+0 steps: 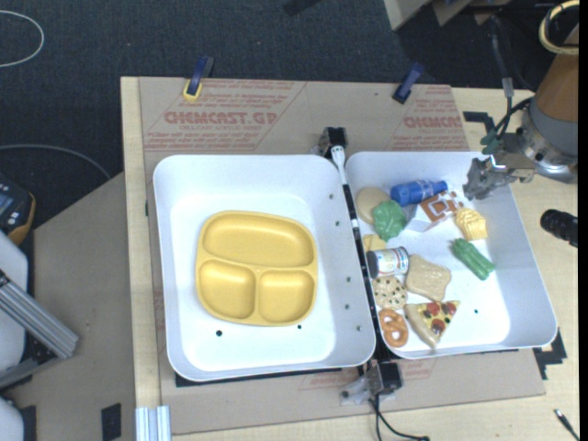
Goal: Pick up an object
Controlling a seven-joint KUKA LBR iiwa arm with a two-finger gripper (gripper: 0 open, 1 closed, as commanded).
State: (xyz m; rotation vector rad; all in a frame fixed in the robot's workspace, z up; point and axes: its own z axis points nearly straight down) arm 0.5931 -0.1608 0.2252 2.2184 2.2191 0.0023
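The jaws (480,180) sit at the far right rim of the right bin (524,274), and from this slanted view I cannot tell whether they are apart or together; nothing shows between them. The pickable things all lie in that right bin: a blue bottle (415,191) on its side just left of the jaws, a green leafy piece (388,219), a small orange-and-white packet (441,209), a yellow corn-like piece (470,222), a green pickle-shaped piece (472,258), a small can (392,261), a pizza slice (435,317) and a pretzel (393,326). The left bin (175,246) carries a yellow divided tray (257,266); I leave it alone. To do this step well, I judge the green pickle-shaped piece the best target; it lies apart from its neighbours, so I would come straight down over its middle, span its narrow width, and clear the bin wall first; the crowded cluster by the divider risks a nudge instead of a grip.
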